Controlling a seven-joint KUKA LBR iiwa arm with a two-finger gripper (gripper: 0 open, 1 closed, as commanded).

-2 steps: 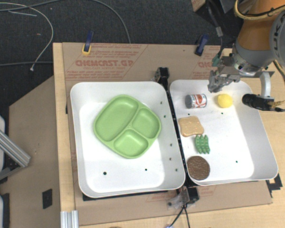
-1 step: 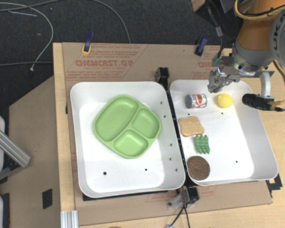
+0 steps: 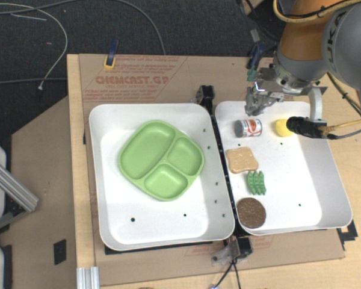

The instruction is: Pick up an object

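Nearest in the right bin [image 3: 325, 185] lies a brown round patty [image 3: 251, 212], then a green toy piece [image 3: 256, 182], a tan bread slice [image 3: 241, 159], and a small red-and-white can [image 3: 249, 127] on its side beside a yellow object [image 3: 282, 127]. The left bin [image 3: 108, 179] holds 1 green 3-compartment plate [image 3: 161, 159]. The gripper [image 3: 255, 106] hangs just above the can; whether it is closed, I cannot tell. The cardboard [image 3: 132, 77] beyond reads "CHEMCAST".

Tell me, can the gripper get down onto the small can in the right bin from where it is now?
Probably yes. The gripper hangs just above and behind the can, which lies on its side near the right bin's back left corner. Nothing lies over it; the toast and yellow object sit apart.
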